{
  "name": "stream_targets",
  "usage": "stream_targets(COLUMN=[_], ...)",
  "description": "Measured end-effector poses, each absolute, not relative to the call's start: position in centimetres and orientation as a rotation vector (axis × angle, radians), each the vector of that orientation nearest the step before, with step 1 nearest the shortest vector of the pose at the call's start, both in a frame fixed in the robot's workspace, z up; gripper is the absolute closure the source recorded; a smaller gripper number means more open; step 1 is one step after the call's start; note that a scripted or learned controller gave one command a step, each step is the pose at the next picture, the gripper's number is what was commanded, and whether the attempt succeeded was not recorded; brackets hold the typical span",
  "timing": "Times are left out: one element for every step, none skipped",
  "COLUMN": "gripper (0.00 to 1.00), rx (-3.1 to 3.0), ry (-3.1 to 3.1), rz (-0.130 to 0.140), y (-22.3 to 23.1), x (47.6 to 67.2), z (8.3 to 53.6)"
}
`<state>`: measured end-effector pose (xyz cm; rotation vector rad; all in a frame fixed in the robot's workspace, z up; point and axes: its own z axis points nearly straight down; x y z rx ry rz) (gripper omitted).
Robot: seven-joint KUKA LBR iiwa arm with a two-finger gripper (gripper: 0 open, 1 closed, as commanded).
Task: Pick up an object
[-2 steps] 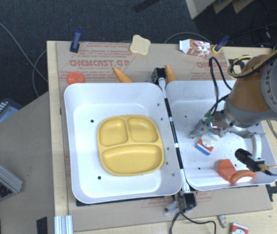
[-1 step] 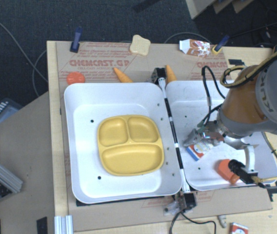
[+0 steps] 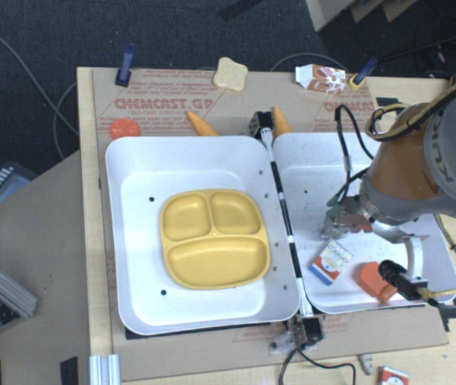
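My gripper (image 3: 339, 220) hangs low over the middle of the right bin (image 3: 308, 155), at the end of the grey arm with the orange band. Just below it lies a small white packet with red and blue print (image 3: 330, 261) on the bin floor. I cannot see whether the gripper touches the packet. An orange block (image 3: 368, 278) rests to the packet's right, near the bin's front edge. The left bin (image 3: 132, 215) holds a yellow divided plate (image 3: 212, 237) in its middle.
Behind the bins on the cardboard lie a tan bread-shaped toy (image 3: 230, 73), an orange carrot piece (image 3: 202, 123), a second orange piece (image 3: 280, 121), an orange disc (image 3: 124, 128), a blue clip (image 3: 124, 65) and a printed wrapper (image 3: 322, 77).
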<state>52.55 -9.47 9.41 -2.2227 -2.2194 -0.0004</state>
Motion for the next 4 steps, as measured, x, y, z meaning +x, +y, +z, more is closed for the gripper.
stream_targets(gripper=[1.00,1.00,1.00,1.00], rx=[-2.225,-2.221,-2.221,-2.217], ry=[-2.223,-2.225,-2.220,-2.222], rz=[-0.001,-0.004,0.002,-0.001], y=[-13.6,-9.5,-11.4,-2.7], x=[56.1,60.5,57.0,52.7], z=[15.6,19.9,12.7,18.5])
